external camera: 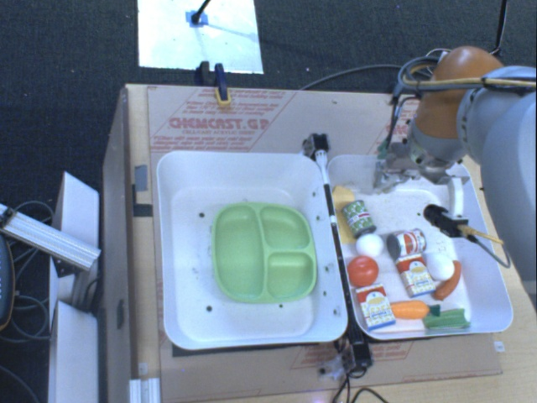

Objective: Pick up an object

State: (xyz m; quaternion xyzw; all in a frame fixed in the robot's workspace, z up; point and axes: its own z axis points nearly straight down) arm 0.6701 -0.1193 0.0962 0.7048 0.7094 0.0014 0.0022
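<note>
Your candidates all sit in the right bin point(502, 307), lower right of the frame. Nearest the gripper point(388, 180) is a green-labelled can point(359, 217), lying tilted just below and left of it, apart from it. A yellow piece point(342, 196) sits just above that can, against the bin's left wall. Below the can you've got a white egg point(369, 244) beside a red-labelled can point(407, 243), then a red tomato point(362, 270) under the egg. Further right, a second white egg point(439, 264) touches a red sausage-like piece point(449, 282), with a small red-and-white carton point(414, 275) just left of them. Along the bottom edge: another carton point(376, 305), an orange carrot point(409, 310) and a green piece point(449, 317). The gripper hangs over the bin's upper part with nothing visibly in it; open or closed, you can't tell from this angle. Over in the left bin point(168, 225), frame centre, a green divided plate point(264, 252) lies flat.
</note>
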